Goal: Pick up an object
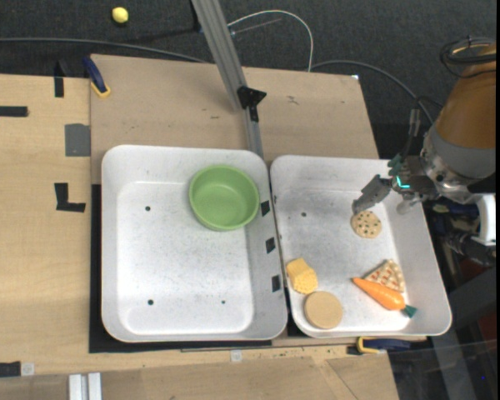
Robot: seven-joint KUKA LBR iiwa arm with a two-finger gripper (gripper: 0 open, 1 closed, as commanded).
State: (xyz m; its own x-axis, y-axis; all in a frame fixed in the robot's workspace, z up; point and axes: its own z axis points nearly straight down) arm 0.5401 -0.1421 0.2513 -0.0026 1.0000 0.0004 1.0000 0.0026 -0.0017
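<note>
1. We see the cookie [367, 223] in the right bin [333, 182], upper right part, just below and slightly left of the gripper [373, 195]; whether they touch, we cannot tell.
2. Gripper sits above the cookie near the bin's right wall; nothing visible between its fingers, and we cannot tell how far open they are.
3. Cookie: small, round, tan, dark chips on top, lying flat.
4. Right bin also holds a carrot [383, 296] at lower right, orange with green tip, lying across the lower edge of a pizza slice [387, 274].
5. Same bin, lower left: a yellow cracker [301, 275] touching or just beside a round tan biscuit [323, 310] below it.
6. Left bin [150, 257] holds a green bowl [223, 197], upright, at its upper right, near the divide between bins.
7. Arm [471, 123] comes in from the right, orange band above the wrist, over the right bin's edge.
8. Yellow ball [120, 14] on the dark floor, far upper left, well apart from both bins.
</note>
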